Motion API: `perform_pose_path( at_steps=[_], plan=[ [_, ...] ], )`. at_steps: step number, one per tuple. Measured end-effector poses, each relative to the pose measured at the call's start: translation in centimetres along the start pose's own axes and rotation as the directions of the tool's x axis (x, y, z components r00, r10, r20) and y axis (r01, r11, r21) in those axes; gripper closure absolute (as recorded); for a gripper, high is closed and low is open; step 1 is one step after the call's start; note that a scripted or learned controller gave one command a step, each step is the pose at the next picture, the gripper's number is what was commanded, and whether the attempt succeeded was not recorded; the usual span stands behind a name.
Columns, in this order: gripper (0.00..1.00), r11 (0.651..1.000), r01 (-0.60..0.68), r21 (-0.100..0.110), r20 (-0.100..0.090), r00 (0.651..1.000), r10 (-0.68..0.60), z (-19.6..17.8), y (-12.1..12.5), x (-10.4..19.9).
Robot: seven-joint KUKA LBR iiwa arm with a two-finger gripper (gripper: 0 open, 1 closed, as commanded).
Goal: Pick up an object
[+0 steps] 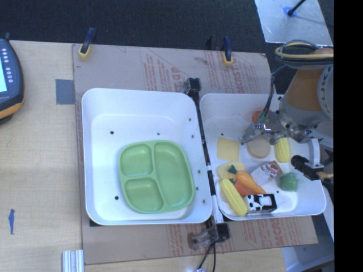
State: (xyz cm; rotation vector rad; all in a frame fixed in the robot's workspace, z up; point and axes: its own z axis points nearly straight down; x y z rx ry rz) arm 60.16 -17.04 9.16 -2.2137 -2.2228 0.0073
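My gripper (262, 130) hangs spread over the right bin (306, 208); I should centre on the tan disc (258, 149) before closing.

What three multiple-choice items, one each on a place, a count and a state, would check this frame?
1. Where does the light green divided plastic plate lie?
A. In the left white bin
B. In the right white bin
C. On the bare bench

2. How many compartments does that plate have?
A. Two
B. Three
C. Four

3. How does the arm's gripper stand relative to the bins?
A. Above the left bin
B. Above the right white bin
C. Outside both bins

Answers:
1. A: the plate rests on the left bin's floor.
2. B: one long section and two smaller ones show.
3. B: the gripper hangs over the right bin, near the pale round disc and the small yellow corn cob.
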Motion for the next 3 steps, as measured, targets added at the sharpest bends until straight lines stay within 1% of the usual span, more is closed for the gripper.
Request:
perform_pose_path(
  at_steps=[1, 2, 3],
  plan=[
    [0.00, 1.000, 0.001, -0.007, 0.000, 1.000, -0.001, -0.2, 4.9, 0.4],
    [0.00, 1.000, 0.005, -0.003, -0.023, 1.000, -0.005, -0.2, 0.8, -3.2],
    [0.00, 1.000, 0.002, -0.008, 0.000, 1.000, -0.002, -0.2, 5.7, -0.3]
  ],
)
